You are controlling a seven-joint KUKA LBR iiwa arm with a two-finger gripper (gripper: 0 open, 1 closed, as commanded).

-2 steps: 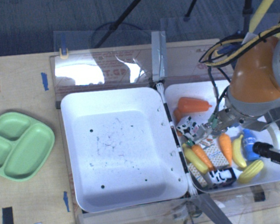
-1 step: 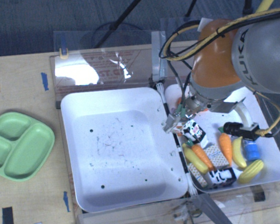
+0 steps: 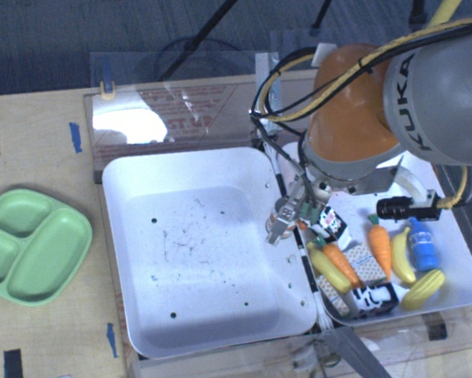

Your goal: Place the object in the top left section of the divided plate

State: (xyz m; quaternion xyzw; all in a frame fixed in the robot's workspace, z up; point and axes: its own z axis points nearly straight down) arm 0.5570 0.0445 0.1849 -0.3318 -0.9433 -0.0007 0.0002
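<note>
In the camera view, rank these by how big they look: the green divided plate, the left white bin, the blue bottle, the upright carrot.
Largest to smallest:
1. left white bin
2. green divided plate
3. upright carrot and blue bottle: these look about alike, so I won't rank them.

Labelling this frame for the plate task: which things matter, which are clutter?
Job:
- green plate, left of the bins, on the bench
- its top left section
- gripper, at the divider between the bins

Clutter:
- left bin
- right bin: two carrots, bananas, blue bottle
</note>
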